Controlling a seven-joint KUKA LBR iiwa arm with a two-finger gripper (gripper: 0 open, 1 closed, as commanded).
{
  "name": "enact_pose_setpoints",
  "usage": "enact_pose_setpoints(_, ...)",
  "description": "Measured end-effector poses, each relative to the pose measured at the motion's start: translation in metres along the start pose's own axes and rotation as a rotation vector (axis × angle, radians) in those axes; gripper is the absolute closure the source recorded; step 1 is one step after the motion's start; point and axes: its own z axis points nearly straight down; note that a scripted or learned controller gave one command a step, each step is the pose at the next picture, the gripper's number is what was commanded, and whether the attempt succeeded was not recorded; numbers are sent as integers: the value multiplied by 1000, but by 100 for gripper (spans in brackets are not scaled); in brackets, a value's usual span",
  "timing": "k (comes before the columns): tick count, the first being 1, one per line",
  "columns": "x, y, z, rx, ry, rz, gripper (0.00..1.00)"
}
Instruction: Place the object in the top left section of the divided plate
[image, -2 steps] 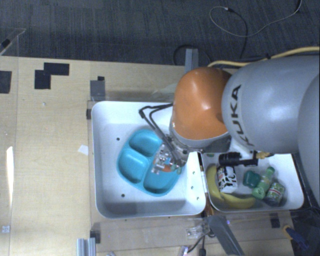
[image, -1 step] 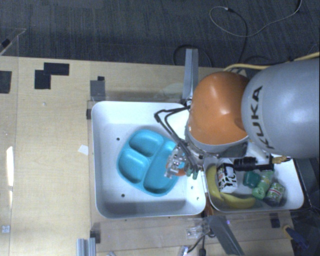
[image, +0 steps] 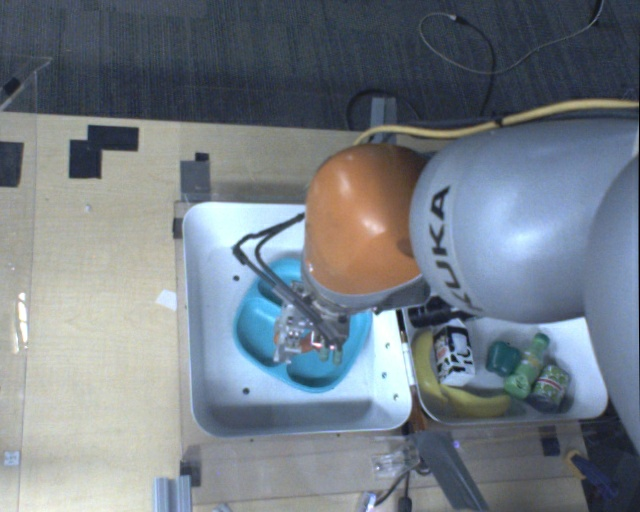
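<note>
A blue divided plate (image: 262, 330) lies in the left white bin (image: 215, 300), much of it covered by the arm. My gripper (image: 303, 340) hangs low over the plate's middle to lower right part. A small reddish-brown bit shows at the fingertips, too small to tell whether it is an object. The plate's upper sections are largely hidden under the orange wrist band (image: 360, 225).
The right bin (image: 590, 395) holds a banana (image: 460, 398), a black-and-white can (image: 455, 352) and green bottles (image: 527, 368). The large grey arm (image: 530, 220) covers the upper part of that bin. Cables run across the dark floor at the top.
</note>
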Motion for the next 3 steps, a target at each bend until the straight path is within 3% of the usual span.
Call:
enact_pose_setpoints(1, -18, -92, -30, 1, -3, -84, 100)
enact_pose_setpoints(2, -21, 9, -5, -1, 0, -323, 100)
enact_pose_setpoints(3, -17, -50, -14, 1, -2, -395, 100)
